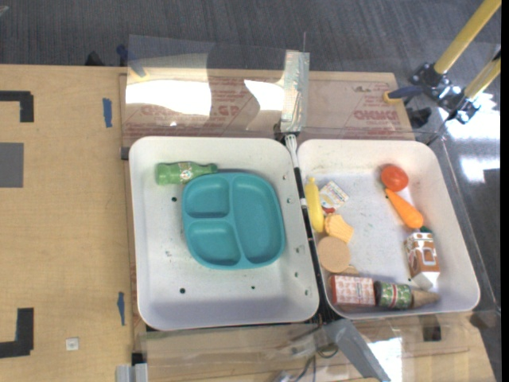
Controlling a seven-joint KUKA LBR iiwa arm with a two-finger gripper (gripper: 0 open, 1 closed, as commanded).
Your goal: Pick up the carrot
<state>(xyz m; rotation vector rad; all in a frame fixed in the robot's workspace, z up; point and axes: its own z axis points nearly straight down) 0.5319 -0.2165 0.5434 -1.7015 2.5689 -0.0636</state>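
Observation:
The carrot [405, 208] is a short orange cone lying at a slant in the right bin [453, 213], near that bin's right wall, with its thick end up-left and its tip down-right. A red-orange tomato [394, 177] touches its upper end. Just below its tip stands a small brown and white carton [422, 259].
The right bin also holds a yellow banana [313, 204], a small packet [334, 193], two round crackers [335, 245], a red can [352, 290] and a green-labelled bottle [398, 296]. In the left bin [151, 253] lie a teal divided plate [234, 218] and a green bottle [184, 172]. Yellow stand legs [469, 30] are at the top right.

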